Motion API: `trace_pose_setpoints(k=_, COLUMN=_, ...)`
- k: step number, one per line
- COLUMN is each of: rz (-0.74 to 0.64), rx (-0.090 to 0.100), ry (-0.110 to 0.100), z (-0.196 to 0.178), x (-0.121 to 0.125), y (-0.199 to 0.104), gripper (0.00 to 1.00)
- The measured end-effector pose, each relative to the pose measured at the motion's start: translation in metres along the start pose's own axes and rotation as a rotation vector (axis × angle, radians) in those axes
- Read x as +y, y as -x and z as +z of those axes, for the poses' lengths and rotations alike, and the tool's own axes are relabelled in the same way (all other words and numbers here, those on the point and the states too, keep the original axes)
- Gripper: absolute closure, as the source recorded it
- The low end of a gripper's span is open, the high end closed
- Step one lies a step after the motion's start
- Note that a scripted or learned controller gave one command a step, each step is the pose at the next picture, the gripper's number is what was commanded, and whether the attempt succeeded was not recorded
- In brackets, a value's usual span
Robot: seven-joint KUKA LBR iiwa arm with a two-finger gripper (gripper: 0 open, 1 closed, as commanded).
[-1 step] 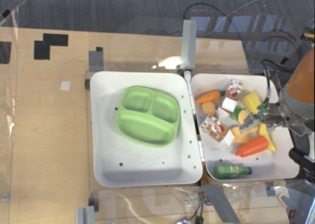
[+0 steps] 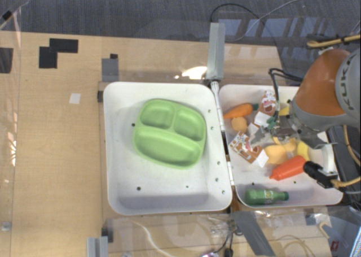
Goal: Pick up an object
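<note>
the gripper (image 2: 269, 131) hung low over the right bin's (image 2: 242, 192) clutter, fingers slightly parted and holding nothing, so the grasp was still to come and it needed to settle on one item.

Two bins sit side by side on the bench (image 2: 51, 154). A divided plate (image 2: 169, 133) lies alone in the left bin (image 2: 118, 194). The right bin (image 2: 248, 199) holds a clutter: a carrot (image 2: 238, 110) toward the back, a packet (image 2: 245, 147) near the middle, a bottle (image 2: 266, 196) along the front edge, and what may be a pepper (image 2: 289, 168) behind the bottle.
</note>
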State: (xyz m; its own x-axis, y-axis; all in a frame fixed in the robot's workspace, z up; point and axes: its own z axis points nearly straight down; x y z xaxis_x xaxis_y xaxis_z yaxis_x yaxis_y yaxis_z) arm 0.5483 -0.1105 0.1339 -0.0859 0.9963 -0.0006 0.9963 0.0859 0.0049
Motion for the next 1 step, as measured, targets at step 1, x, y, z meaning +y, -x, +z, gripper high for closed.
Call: trace_pose_setpoints(k=1, rz=-0.030, rx=0.006, ry=-0.011, z=0.0204, x=0.0947, y=0.0237, gripper=0.00)
